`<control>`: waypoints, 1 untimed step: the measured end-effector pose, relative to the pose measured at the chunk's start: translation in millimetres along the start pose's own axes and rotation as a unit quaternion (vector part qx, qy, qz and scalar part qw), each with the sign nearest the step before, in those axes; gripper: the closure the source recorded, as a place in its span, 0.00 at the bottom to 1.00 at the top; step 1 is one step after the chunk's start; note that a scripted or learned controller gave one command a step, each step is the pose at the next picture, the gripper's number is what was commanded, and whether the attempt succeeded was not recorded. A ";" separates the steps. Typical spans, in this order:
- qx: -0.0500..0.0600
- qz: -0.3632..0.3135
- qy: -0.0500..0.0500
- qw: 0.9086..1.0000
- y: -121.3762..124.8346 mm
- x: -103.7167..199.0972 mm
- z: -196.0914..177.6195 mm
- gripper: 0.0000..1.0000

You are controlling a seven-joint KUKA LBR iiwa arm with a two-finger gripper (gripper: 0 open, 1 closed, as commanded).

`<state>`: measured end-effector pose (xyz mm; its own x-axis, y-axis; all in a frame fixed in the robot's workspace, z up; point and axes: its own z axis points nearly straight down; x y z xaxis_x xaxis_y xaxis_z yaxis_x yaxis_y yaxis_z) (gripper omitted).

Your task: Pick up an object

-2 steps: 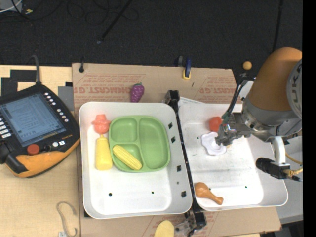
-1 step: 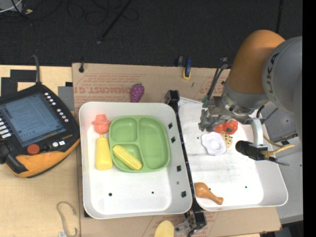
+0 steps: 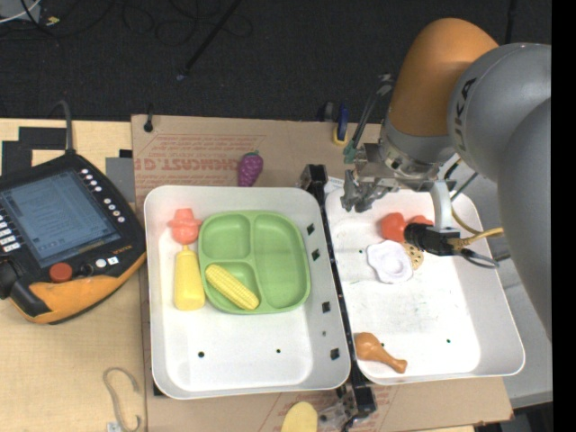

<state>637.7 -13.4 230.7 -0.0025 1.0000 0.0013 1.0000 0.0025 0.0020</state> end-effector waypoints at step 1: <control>0.002 0.001 -0.001 1.000 9.0 18.6 12.1 1.00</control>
<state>646.7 5.2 218.6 0.0001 1.0000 0.0002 1.0000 -0.0001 -0.0016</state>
